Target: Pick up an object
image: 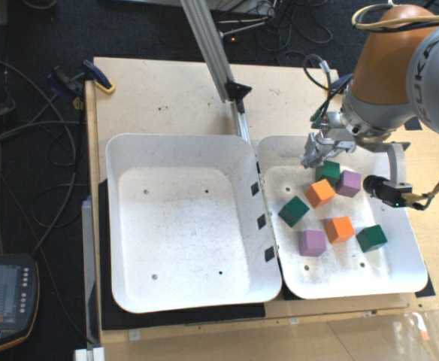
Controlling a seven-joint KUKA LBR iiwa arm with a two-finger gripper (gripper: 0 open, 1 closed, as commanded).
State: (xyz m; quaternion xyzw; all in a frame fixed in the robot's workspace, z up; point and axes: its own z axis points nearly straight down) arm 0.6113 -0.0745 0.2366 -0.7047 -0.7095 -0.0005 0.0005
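The right bin (400, 277) holds several small coloured blocks. A green block (328, 173) lies at its far side, touching a purple block (348, 183) and an orange block (320, 192). Further forward lie a green block (293, 211), an orange block (339, 229), a purple block (312, 242) and a green block (371, 238). My gripper (322, 156) hangs just over the far green block, open, with nothing between its fingers.
The left bin (129, 164) sits beside the right one, their rims meeting at the middle. A slanted metal pole (208, 40) comes down to the bench behind the bins. A black fitting (385, 190) on a cable hangs over the right bin's right side.
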